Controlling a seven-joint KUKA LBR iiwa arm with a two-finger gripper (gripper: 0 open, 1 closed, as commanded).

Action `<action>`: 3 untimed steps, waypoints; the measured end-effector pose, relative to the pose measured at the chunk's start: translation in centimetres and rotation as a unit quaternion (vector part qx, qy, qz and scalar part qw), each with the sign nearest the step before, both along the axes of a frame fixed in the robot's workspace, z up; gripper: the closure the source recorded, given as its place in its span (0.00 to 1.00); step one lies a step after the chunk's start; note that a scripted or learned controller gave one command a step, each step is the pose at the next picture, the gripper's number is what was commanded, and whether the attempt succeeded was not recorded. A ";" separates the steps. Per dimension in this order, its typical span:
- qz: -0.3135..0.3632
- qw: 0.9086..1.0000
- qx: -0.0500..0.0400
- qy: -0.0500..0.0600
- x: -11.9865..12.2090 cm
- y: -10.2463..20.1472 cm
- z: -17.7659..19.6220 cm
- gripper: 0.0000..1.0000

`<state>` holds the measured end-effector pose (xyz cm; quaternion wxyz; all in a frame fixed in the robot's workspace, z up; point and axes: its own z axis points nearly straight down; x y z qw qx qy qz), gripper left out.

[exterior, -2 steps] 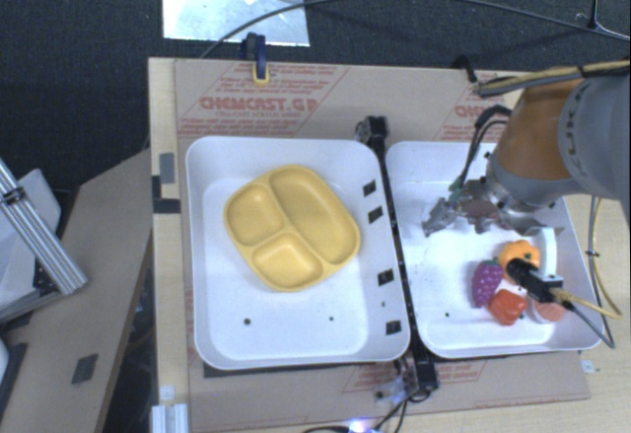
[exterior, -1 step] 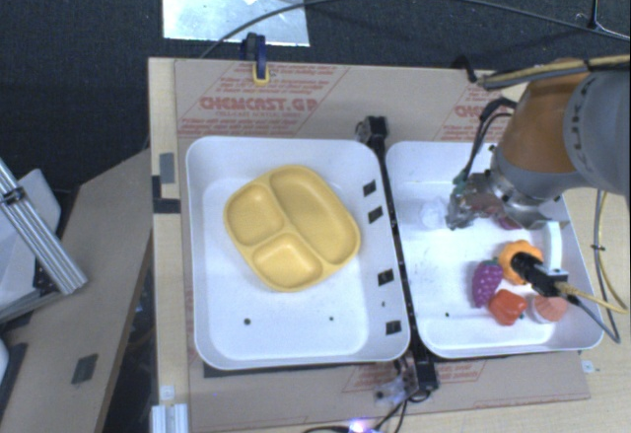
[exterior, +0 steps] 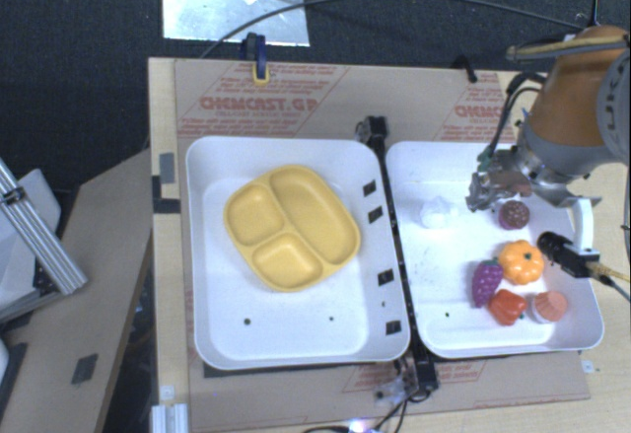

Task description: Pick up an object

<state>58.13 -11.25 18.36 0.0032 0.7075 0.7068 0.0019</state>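
The right bin [exterior: 444, 323] holds several toy foods. A maroon round fruit [exterior: 514, 215] lies near its back right, and a pale whitish piece [exterior: 435, 213] sits left of it. Toward the front right are an orange pumpkin [exterior: 521, 261], purple grapes [exterior: 485, 282], a red pepper [exterior: 507, 307] and a pink-and-white round piece [exterior: 550, 305]. My gripper [exterior: 489, 192] hangs low over the back of this bin, between the whitish piece and the maroon fruit, close to the fruit's upper left. Nothing can be seen held in it.
A yellow three-compartment plate [exterior: 291, 226] lies in the left bin [exterior: 217, 323]. The divider [exterior: 389, 253] between the bins carries black clips. A black fitting [exterior: 564, 255] on the arm overhangs the right bin's right wall. Cables arch over the back of the bench.
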 end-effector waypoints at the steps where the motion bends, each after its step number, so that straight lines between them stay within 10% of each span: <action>1: 0.002 1.000 0.000 0.000 0.2 0.0 5.3 1.00; 3: 0.005 1.000 0.002 0.002 3.2 10.3 4.9 1.00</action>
